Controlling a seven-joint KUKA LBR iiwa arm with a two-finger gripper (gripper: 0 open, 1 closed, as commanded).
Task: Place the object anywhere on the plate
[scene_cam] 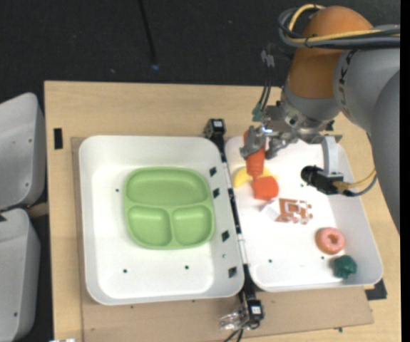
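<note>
From above, the pale wooden tabletop (140, 105) carries two shallow white bins side by side. The left white bin (98, 262) holds a light green plastic plate (167, 206) with three compartments, lying flat near the bin's middle.

The grey arm with its orange band (326, 48) reaches in from the right and hangs over the upper left corner of the right white bin (297, 262). Its pincer (256, 148) points down there, and a small orange block (254, 162) sits right at its tip; whether the fingers are clamped on the block or merely above it, and how far apart they stand, I cannot tell from this angle.

Just below the block lie a small yellow piece (241, 178) and a second, larger orange chunk (265, 187), touching or nearly so. Further right on the bin floor is a flat brown-and-white patterned item (292, 211). Near the bin's lower right corner rest a pink ring-shaped doughnut toy (329, 240) and, just beside it, a dark green lumpy object (345, 266).
</note>
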